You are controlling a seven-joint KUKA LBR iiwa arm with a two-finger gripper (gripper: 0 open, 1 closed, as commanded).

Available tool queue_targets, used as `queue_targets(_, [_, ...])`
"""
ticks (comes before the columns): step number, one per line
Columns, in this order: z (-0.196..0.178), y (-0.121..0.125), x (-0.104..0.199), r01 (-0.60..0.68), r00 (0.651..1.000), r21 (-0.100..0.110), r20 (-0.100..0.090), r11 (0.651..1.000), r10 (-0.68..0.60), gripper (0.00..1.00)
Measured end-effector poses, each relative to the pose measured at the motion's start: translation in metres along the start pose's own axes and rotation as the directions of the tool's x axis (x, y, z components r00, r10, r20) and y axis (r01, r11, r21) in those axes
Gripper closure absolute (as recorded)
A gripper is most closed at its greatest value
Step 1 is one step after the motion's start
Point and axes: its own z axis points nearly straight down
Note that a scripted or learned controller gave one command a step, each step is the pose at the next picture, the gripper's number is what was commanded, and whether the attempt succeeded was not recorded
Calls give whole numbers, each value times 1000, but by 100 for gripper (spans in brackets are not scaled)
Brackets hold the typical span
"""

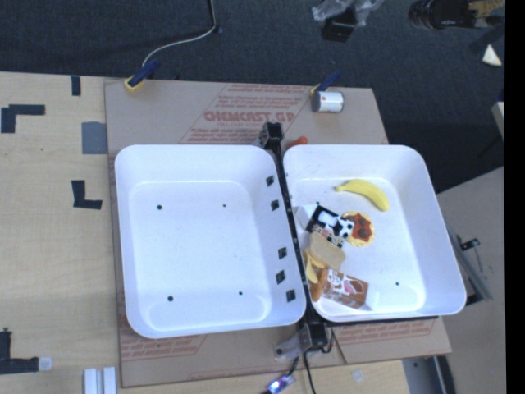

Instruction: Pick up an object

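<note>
Two shallow white plastic bins sat side by side on a brown cardboard sheet [246, 117]. The right bin [426, 220] held a curved yellow banana [366, 192] toward its far side, and nearer, against the left wall, a huddle of small things touching one another: a black-and-white patterned item [326, 222], an orange and red round toy [359, 229], a tan cardboard piece [326, 254] and a brown printed packet [344, 289] (details too small to tell). The left bin [131, 220] lay beside it
</note>
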Motion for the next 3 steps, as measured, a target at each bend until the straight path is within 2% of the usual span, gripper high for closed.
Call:
queue_targets(1, [142, -92, 29, 1, 1000, 31, 1, 1000, -1, 100])
queue_targets(2, [236, -111, -19, -8, 1000, 25, 3, 1000, 8, 100])
queue_targets(3, [237, -173, 60, 7, 1000, 18, -2, 1000, -7, 100])
